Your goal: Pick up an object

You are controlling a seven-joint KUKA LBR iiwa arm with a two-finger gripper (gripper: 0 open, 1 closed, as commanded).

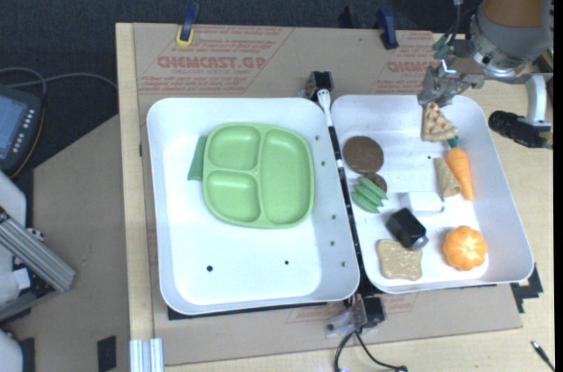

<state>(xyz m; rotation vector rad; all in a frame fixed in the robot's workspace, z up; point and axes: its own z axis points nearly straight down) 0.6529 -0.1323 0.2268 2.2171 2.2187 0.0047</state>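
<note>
The left bin holds one green divided plate. The right bin holds a carrot, an orange, a brown disc, a toast piece and a black block. The pizza slice — triangular, pale, red-flecked — hangs pinched in the tool, above that bin's far edge.

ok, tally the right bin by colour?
Orange: 2, carrot and tangerine
Brown: 1, cookie
Green: 1, bean pod
Black: 1, block
Tan: 3, toast, pizza slice, piece beside the carrot
Total: 8
</note>
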